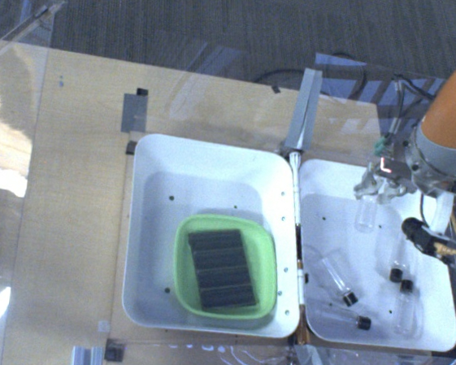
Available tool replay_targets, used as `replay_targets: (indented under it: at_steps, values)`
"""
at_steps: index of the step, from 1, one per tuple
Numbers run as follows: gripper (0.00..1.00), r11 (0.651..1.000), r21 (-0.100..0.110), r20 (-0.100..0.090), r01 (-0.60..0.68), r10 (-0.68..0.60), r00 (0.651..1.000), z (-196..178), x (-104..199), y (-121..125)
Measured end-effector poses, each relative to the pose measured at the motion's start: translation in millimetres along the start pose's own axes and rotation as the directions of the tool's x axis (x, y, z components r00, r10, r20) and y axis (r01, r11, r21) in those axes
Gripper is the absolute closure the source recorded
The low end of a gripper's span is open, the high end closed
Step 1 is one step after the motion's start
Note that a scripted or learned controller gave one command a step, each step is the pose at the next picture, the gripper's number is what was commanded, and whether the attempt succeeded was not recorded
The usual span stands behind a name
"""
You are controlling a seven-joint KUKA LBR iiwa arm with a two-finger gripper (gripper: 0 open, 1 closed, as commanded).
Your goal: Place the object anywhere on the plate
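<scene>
No writing reads anywhere. The end effector (381, 185) hangs at the right bin's (310, 322) twelve o'clock; its grip, I cannot tell. The green plate (184, 291) bears a dark ridged block (220, 268).

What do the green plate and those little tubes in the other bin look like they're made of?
The green plate looks like matte moulded plastic: uniform colour, soft rounded rim. The tubes look like clear glass or plastic, see-through with dark caps; which of the two is unclear.
</scene>
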State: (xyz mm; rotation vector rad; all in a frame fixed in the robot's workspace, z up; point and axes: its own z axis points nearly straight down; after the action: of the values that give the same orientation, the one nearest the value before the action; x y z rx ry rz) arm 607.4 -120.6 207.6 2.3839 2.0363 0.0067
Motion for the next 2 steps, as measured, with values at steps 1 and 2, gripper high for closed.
replay_targets:
  at_steps: [1, 2]
  values:
    - [1.0, 0.981, -0.004, 0.0, 0.192, -0.192, 0.981, -74.1, 52.4, 11.1]
    - [1.0, 0.876, 0.001, -0.004, 0.483, -0.483, 0.876, 22.0, 112.1, -21.8]
